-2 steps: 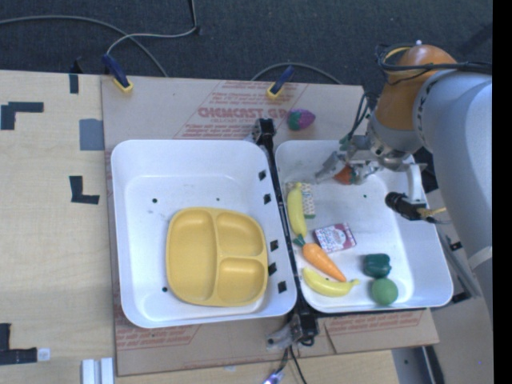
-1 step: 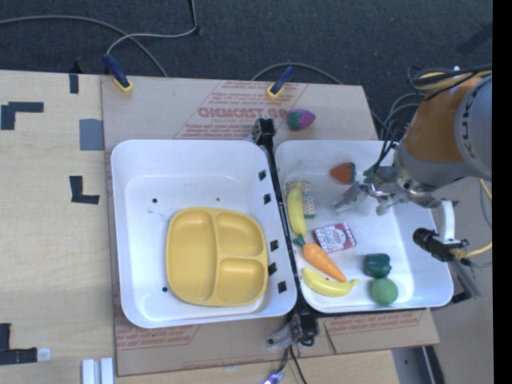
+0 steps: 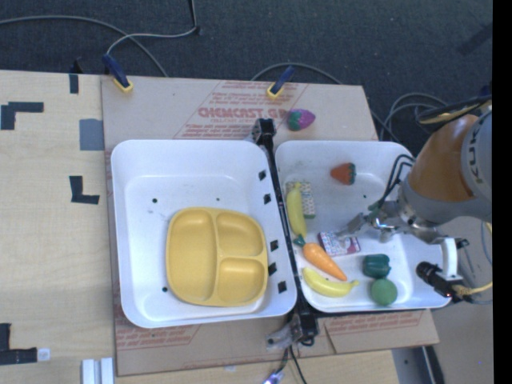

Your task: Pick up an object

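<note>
The gripper (image 3: 358,228) hung low over the right bin (image 3: 400,154), reaching in from three o'clock, and its fingers looked slightly parted with nothing between them, their tips just above a small flat pink-and-white packet (image 3: 336,244) near the bin's centre. That packet seemed the likeliest thing to be picked. Around it, the bin was crowded: an orange carrot (image 3: 324,262) touched the packet at its seven o'clock, a yellow banana (image 3: 328,284) lay beyond the carrot at six o'clock, a dark green pepper (image 3: 376,264) sat at the packet's four o'clock, and a green ball-like fruit (image 3: 384,292) lay at five o'clock. A corn cob (image 3: 297,210) rested along the bin's nine o'clock wall, and a strawberry (image 3: 343,174) lay well apart at twelve o'clock. The left bin (image 3: 128,214) held a yellow divided plate (image 3: 216,256). The chief risk, judging from this, was that a thin flat packet would give the fingers little to close on, so they might scrape the bin floor and close on air, or nudge the carrot and shove the packet aside.
</note>
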You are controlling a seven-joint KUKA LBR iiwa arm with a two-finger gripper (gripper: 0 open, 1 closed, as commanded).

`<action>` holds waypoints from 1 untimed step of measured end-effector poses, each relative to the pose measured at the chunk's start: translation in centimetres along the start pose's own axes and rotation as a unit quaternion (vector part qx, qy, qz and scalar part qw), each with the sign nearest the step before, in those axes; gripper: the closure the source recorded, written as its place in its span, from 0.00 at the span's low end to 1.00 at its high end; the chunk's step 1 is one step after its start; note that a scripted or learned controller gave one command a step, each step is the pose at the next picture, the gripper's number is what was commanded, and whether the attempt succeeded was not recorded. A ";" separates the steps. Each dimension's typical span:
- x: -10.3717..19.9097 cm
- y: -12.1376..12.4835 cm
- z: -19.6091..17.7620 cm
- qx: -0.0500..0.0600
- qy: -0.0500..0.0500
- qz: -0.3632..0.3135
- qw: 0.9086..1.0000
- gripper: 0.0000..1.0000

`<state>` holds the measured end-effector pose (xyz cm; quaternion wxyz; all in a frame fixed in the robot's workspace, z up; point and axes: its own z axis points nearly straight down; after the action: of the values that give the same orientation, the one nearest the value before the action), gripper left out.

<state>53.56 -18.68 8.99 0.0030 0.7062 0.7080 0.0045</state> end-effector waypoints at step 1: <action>4.2 11.9 0.0 -0.004 -0.002 0.000 1.000 0.00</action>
<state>65.48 -14.49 9.12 0.0066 0.7063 0.7078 0.0059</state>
